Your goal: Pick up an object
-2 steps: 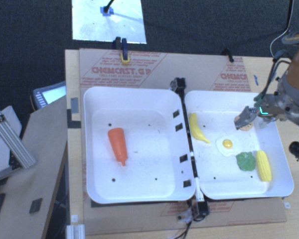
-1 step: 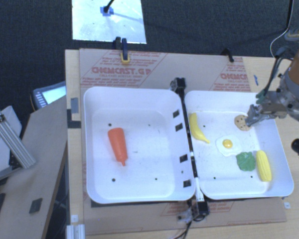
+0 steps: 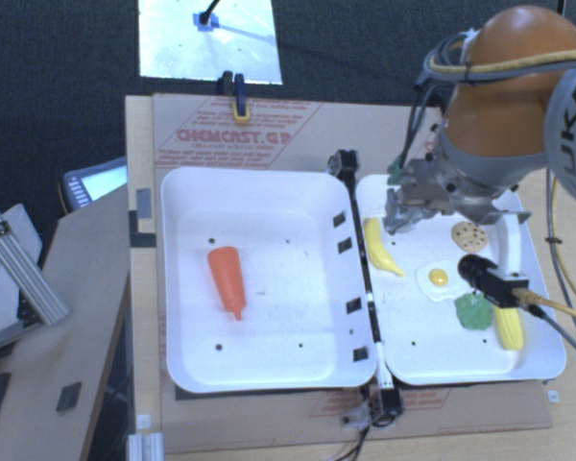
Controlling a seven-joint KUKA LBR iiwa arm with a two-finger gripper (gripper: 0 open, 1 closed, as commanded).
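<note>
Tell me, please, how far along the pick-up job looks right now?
Nothing looks lifted yet: the carrot lies in the left bin, and the banana, fried egg, cookie and corn lie in the right bin. The hand hovers near the banana. Grasping and lifting remain.

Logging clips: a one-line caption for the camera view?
Gripper hovers over the banana in the right bin; carrot lies left.

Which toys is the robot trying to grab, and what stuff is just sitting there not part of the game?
Part of the job:
- end effector, over the right bin
- banana
- fried egg
- cookie
- corn cob
- green leafy piece
- carrot, in the left bin

Just lying about:
- yellow clamp
- cardboard sheet
- shiny square panel
</note>
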